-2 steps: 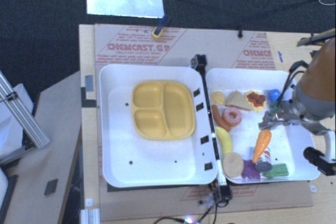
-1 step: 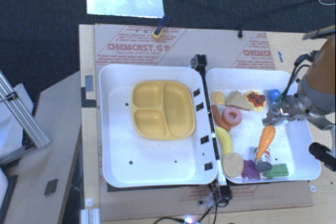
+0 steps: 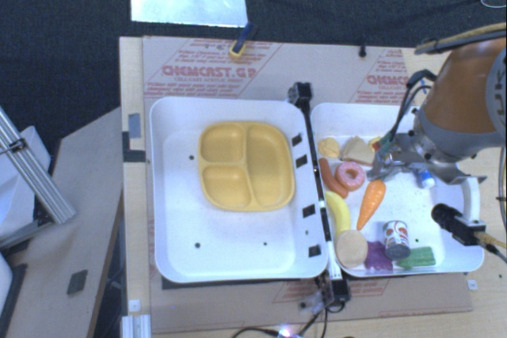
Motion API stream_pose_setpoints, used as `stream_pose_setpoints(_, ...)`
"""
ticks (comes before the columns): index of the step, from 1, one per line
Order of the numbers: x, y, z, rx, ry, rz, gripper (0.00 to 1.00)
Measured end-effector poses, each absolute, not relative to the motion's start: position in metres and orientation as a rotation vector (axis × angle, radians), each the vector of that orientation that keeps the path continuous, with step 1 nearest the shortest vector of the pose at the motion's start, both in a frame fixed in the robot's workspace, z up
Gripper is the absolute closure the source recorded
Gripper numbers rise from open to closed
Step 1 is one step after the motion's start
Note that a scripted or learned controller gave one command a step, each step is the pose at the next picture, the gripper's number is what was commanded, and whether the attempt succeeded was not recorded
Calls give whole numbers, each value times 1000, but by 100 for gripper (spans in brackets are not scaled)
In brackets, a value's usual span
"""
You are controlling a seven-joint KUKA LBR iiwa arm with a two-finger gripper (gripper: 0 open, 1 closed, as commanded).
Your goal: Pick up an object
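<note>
The right bin [image 3: 444, 194] holds several toy foods. An orange carrot [image 3: 371, 203] lies at its middle, with a pink donut [image 3: 350, 174] and a red sausage [image 3: 332, 178] to its left. A yellow banana [image 3: 339, 211] lies along the bin's left wall, and a beige bun [image 3: 352, 247] sits in front of it. A small red and white can [image 3: 396, 236], purple grapes [image 3: 379, 257] and a green piece [image 3: 420, 256] lie along the front. A bread slice [image 3: 357, 149] sits at the back. My gripper [image 3: 386, 161] hangs low just above the carrot's thick end, right of the donut.
The left bin [image 3: 170, 194] bears a yellow divided plate [image 3: 245, 165]. A black divider [image 3: 313, 186] runs between the two bins. The arm's orange band [image 3: 471, 91] and cables hang over the right bin's back right. A small blue object [image 3: 426, 180] lies right of the gripper.
</note>
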State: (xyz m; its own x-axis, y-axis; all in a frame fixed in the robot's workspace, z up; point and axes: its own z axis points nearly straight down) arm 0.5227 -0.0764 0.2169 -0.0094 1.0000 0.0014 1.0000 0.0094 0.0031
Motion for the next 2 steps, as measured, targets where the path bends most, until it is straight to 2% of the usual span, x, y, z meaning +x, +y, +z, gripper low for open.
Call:
stream_pose_setpoints(1,548,-30,230,2209,2231,7,100)
stream_pose_setpoints(2,583,9,216,2211,2230,4,100)
